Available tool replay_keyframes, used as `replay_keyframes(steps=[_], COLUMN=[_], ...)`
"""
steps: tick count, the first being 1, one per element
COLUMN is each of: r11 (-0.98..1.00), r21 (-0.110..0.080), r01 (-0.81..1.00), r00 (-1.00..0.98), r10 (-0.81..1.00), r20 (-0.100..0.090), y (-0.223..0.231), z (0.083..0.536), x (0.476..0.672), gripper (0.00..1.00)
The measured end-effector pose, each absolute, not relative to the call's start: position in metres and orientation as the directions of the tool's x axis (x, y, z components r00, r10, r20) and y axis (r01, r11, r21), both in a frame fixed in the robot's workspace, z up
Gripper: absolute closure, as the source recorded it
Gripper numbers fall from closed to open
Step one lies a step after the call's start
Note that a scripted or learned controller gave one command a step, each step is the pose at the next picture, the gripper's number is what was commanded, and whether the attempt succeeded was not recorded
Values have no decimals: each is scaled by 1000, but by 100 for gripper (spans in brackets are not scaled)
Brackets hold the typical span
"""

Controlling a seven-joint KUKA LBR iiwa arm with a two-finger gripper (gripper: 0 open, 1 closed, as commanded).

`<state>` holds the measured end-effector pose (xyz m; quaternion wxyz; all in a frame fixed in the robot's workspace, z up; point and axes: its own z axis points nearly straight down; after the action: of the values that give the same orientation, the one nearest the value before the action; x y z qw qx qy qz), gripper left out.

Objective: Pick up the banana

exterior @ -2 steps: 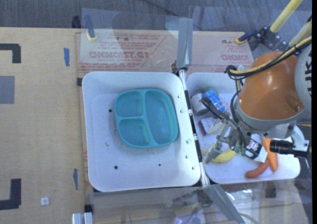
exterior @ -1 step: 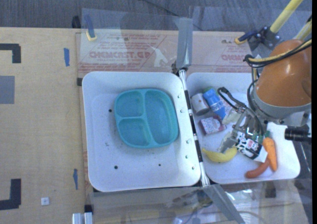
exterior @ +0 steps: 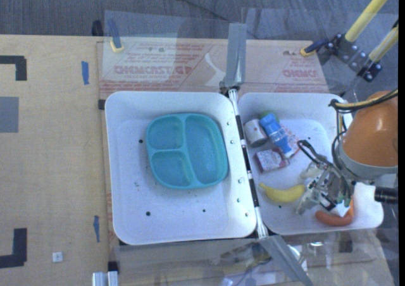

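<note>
**Q:** What stands on the bench, and in what number?

**A:** Two white bins side by side. The left bin [exterior: 126, 215] holds one teal plate [exterior: 187, 150] with three compartments. The right bin [exterior: 316, 104] holds one banana [exterior: 283, 193], one blue bottle [exterior: 276, 131], one grey can [exterior: 254, 133], one small dark-red packet [exterior: 269, 161], and one orange-red item [exterior: 333, 217] at the near rim, whose kind cannot be told. One arm, with its orange band [exterior: 373, 133], reaches in from the right.

**Q:** How is the banana oriented?

**A:** It lies flat on the floor of the right bin, in the near left part, close to the divider between the bins. Its long axis runs roughly left to right, with a slight curve: both ends turn up toward the far side and the middle sags toward the near rim.

**Q:** Where is it relative to the gripper?

**A:** The gripper [exterior: 314, 197] sits just beside the banana's right end. Whether it touches the fruit cannot be told. Cables and metal parts clutter the fingers, so whether they are spread or pressed together cannot be told.
</note>
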<state>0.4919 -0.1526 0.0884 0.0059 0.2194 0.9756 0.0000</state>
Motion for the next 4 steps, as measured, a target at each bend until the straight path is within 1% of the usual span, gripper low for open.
replay_keyframes(steps=[1, 2, 3, 4], r11=[970, 982, 932, 917], r21=[2, 1, -6, -2], r01=[241, 188, -363, -399], r00=[-970, -982, -932, -917], r10=[241, 188, -363, -399], r20=[-6, -4, -13, -9], y=[-89, -113, -97, -122], z=[149, 104, 89, 108], x=[511, 497, 516, 580], gripper=[0, 0, 0, 0])
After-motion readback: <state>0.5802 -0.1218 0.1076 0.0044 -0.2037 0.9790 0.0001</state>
